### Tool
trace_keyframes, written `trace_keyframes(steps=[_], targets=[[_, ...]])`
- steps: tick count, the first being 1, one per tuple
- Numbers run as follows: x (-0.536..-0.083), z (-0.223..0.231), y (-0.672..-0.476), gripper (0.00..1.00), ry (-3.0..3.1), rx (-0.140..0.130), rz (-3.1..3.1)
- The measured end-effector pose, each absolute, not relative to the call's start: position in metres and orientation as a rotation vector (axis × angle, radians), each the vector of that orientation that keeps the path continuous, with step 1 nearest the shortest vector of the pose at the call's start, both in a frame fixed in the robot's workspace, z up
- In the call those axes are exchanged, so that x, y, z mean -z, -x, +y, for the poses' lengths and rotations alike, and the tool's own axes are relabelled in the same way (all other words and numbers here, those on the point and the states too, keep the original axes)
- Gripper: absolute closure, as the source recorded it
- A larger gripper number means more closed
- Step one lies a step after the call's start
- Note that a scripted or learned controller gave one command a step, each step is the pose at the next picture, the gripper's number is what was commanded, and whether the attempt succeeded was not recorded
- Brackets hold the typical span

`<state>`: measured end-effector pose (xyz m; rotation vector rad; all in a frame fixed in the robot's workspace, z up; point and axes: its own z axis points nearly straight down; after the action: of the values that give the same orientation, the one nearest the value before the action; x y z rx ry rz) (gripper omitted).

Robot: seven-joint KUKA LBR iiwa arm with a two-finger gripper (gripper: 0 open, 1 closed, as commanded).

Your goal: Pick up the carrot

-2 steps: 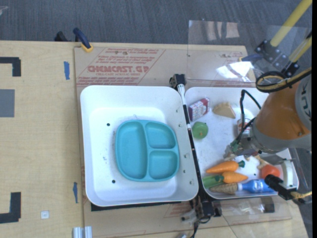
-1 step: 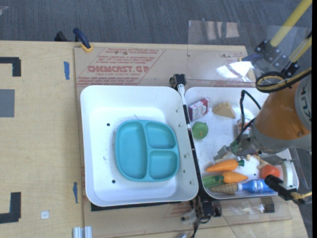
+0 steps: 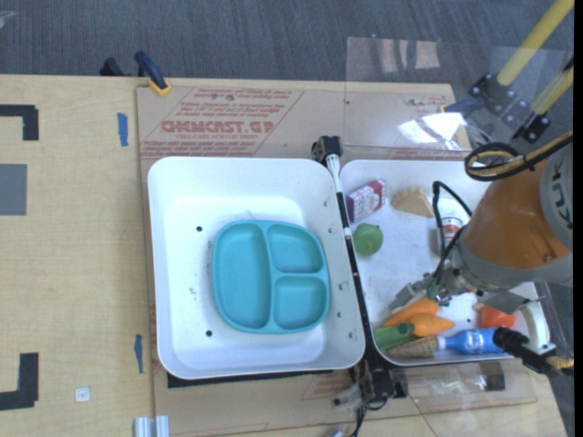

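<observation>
1. Camera view, the arm: the grey arm with its orange band [image 3: 510,221] reaches in over the right bin [image 3: 401,176], and the claw [image 3: 435,291] sits low in that bin's near half, right at the heap of things there.

2. Camera view, the claw: its tips are small, dark and mixed in with the clutter, so I cannot tell how far apart they stand or whether anything is between them.

3. Camera view, the carrot [image 3: 417,315]: it lies in the right bin just below the claw, an orange shape slanting across the heap, touching or nearly touching the claw's tip. It looks to be resting on the other things, not lifted.

4. Camera view, neighbours: a green vegetable [image 3: 393,335] lies below and left of the claw, against the carrot; a blue bottle [image 3: 466,341] lies below and right; a green apple [image 3: 368,238] sits up and left, well apart; a red carton [image 3: 365,199] is farther up.

5. Camera view, the left bin [image 3: 173,244]: it holds a teal divided plate [image 3: 270,275], far left of the claw.

6. Progress, as I judge it: the approach is done and the claw is at the carrot; a sure grip and the lift are left.
</observation>
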<state>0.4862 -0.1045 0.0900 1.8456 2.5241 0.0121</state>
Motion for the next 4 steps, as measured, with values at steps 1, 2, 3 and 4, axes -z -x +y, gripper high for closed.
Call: trace_keyframes(steps=[1,2,3,4], targets=[[-0.102,-0.104,-0.489,1.00,-1.840,-0.020,2.517],[-0.226,-0.045,-0.482,1.00,-2.088,-0.010,2.340],[-0.223,-0.047,-0.480,0.00,-2.095,0.000,2.339],[-0.149,-0.096,-0.478,0.00,-1.968,0.005,2.453]])
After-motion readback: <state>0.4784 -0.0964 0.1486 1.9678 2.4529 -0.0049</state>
